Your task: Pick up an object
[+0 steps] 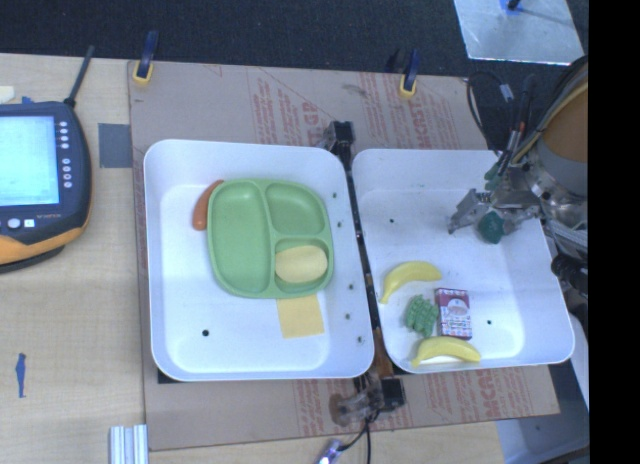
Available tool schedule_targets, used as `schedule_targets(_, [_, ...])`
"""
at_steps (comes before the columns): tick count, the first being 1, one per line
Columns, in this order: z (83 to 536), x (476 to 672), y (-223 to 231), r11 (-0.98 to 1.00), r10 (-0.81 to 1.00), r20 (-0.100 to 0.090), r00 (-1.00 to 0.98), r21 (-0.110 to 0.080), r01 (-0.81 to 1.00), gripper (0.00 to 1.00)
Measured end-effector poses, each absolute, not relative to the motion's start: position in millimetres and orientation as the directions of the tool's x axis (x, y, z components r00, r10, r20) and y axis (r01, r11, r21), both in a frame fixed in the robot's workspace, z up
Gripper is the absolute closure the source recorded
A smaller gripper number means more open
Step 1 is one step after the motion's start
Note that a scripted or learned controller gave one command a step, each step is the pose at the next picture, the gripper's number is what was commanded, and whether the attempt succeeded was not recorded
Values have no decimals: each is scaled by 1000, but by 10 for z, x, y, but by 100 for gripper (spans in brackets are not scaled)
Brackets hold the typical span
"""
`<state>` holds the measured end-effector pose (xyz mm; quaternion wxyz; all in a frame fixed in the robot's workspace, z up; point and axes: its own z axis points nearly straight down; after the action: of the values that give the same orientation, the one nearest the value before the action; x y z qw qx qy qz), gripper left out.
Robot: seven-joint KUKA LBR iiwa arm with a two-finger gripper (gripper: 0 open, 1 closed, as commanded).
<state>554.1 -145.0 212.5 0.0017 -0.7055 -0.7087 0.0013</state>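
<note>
Single grey arm enters from the right; its 2-finger metal gripper (487, 214) sits low over the upper right part of the right-hand shallow white bin (400, 167). A small dark teal rounded object (491, 227) lies directly at the fingertips. The fingers appear spread, 1 reaching left toward the bin floor, but whether they bracket the teal piece or merely sit beside it cannot be told at this resolution. No confirmed grasp.

Other contents of the right bin, grouped near the front edge and well apart from the gripper: 2 yellow plastic bananas, upper (410, 276) and lower (446, 351); a green bumpy toy vegetable (419, 314); a small red and white carton (454, 312) just beside it.

Left-hand white bin (165, 252): green 3-compartment plastic tray (240, 232) with a pale yellow rounded piece (301, 263) in its lower right compartment, a flat yellow square slice (301, 317) touching the tray's front edge, and an orange-red sausage-shaped piece (203, 206) along its left side.

Judgement: the teal object is the likely target.

Risks:
- Rounded shape may squirt sideways if the fingers close off-centre.
- Object lies near the bin's right wall; a nudge could wedge it there.
- Fingertips close to the floor could scrape and stall the descent.
</note>
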Motion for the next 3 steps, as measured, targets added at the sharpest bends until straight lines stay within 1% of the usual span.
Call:
schedule_targets(1, [2190, 5653, -2126, 2, 1000, -1, -2, -2, 1000, 0])
schedule_targets(2, [880, 6469, -2108, 5, 1000, 1, -5, -10, 1000, 0])
schedule_targets(3, [1983, 6567, -2122, 4, 1000, 0, -4, 0, 1000, 0])
